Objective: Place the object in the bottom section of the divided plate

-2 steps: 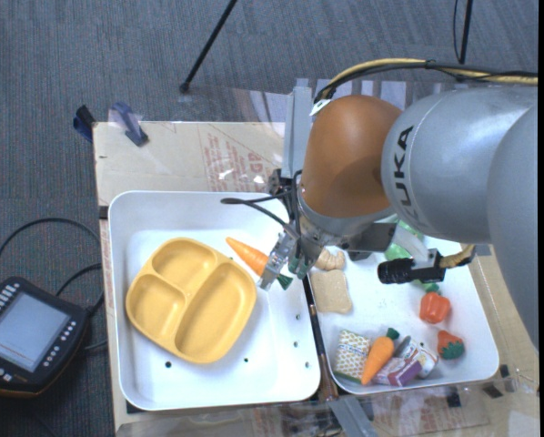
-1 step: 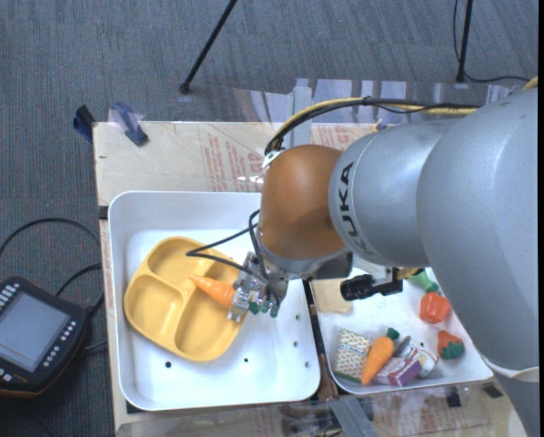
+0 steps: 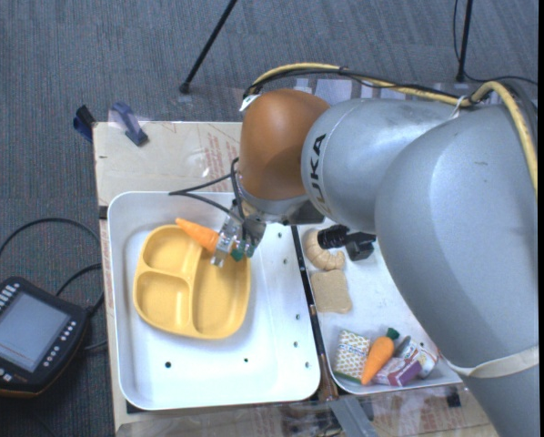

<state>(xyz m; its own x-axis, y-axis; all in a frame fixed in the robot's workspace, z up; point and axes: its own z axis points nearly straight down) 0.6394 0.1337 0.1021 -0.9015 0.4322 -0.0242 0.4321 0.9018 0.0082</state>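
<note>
Nearest, at 8 o'clock, a black handheld control pendant with a grey screen [image 3: 22, 329] lies on the grey ribbed carpet [image 3: 35, 80]. At 5 o'clock, the near end of the right shallow white plastic bin [image 3: 367, 303] holds a tapered orange toy carrot with a green tip [image 3: 376, 360]. It is bunched between a checked green-and-white soft packet [image 3: 349, 353] and a small pink-and-white wrapped pack [image 3: 410, 368]. Farther in the same bin lie a flat tan square bread slice [image 3: 329, 290] and, just beyond it, a pale ridged curled pastry [image 3: 325, 258].

The left shallow white plastic bin [image 3: 272, 335] is smooth, with a few small dark holes in its floor. A glossy yellow rounded plastic plate with three moulded sections [image 3: 195, 294] sits toward the bin's 9 o'clock side.

A short orange toy carrot with a green leafy end [image 3: 196, 233] hangs over the plate's 12 o'clock rim, well apart from the 6 o'clock section. Its pointed tip aims toward 10 o'clock. The metal two-finger gripper [image 3: 230, 244] is clenched across the thick leafy end, and green shows on its 4 o'clock side.

Above it swells the smooth grey arm with its glossy orange dome [image 3: 281, 144]. Beyond lie the pale board surface [image 3: 163, 157], a blue clamp [image 3: 126, 123] at its far corner, and thin black tripod legs [image 3: 213, 35].
</note>
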